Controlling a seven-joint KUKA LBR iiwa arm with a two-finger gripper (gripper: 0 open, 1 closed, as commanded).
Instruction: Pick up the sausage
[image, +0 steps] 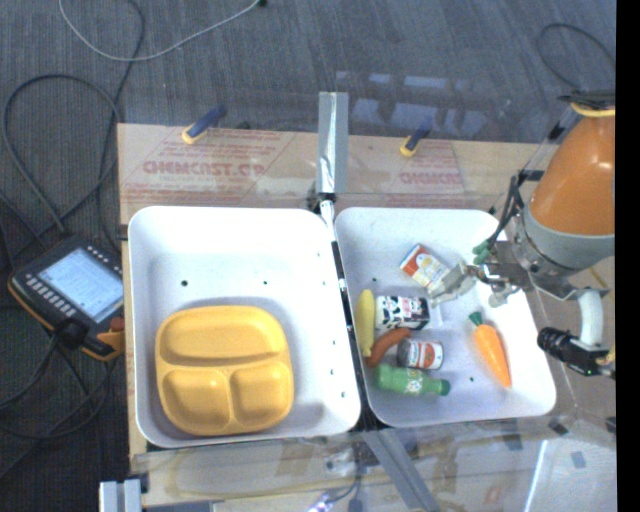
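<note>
Red-brown sausage (384, 345) beside red-labelled can (419, 354), print illegible | board (205, 168) reads "CHEMCAST" | jaws state: cannot tell

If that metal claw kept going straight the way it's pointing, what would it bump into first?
The two-finger gripper points leftward and slightly down in the camera view. Probably first the black-and-white cow-patterned carton, with the reddish-brown sausage farther along and lower. Its height above the white right-hand bin is unclear, so it might pass over.

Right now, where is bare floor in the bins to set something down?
Left bin: bare behind the yellow divided tray. Right bin: bare behind the snack packet. Crowded around the sausage, banana, can, green bottle.
</note>
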